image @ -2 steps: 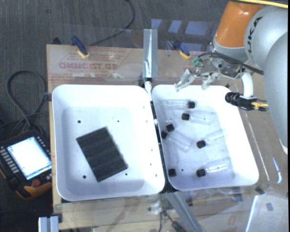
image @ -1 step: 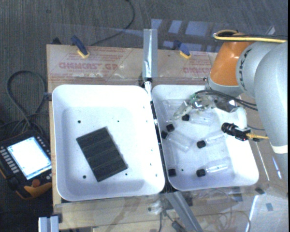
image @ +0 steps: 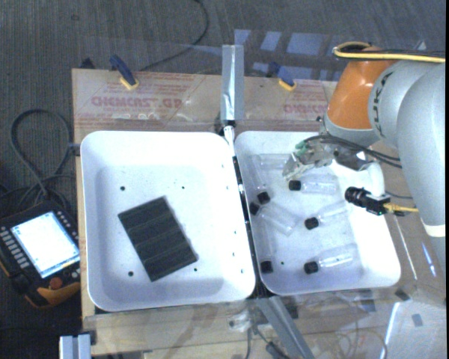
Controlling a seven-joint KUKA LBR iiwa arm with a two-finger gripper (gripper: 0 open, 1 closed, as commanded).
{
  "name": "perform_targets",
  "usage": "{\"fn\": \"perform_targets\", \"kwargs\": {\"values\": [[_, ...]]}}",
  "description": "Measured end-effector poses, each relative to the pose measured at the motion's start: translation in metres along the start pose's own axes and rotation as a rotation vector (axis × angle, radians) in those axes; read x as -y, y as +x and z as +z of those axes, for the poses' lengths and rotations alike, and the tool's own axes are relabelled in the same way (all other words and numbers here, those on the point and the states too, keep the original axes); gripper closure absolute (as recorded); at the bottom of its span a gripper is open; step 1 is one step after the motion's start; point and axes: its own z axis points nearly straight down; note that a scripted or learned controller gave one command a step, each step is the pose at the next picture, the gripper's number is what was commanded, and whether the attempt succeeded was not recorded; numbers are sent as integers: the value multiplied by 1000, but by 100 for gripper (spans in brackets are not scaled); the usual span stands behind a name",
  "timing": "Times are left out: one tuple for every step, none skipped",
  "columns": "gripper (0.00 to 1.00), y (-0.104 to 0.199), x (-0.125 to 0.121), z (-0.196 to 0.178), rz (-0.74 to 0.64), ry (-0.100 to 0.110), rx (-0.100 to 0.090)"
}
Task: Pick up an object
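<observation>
Nearest the camera, the left bin holds a dark ribbed rectangular pad, lying flat and turned at a slant, well left of the seam between the bins. Right of that seam, the right bin holds several clear vials with black caps. One vial lies near the bin's front edge, cap to the left; a loose-looking black cap sits at the front corner just beside the seam. Farther back, a vial lies mid-bin, another lies closer to the seam, and a black cap sits just behind it. Farther still, a vial lies below the gripper. The gripper hangs over the rear of the right bin, above the vials; nothing visible is between its tips, and its spread cannot be read. The grey arm with orange band enters from right of the seam. At the far end of the seam stands a grey post.
</observation>
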Motion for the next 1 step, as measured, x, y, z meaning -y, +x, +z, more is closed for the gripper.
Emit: {"fn": "perform_targets", "kwargs": {"values": [[100,19,-31,-103,126,5,1]]}}
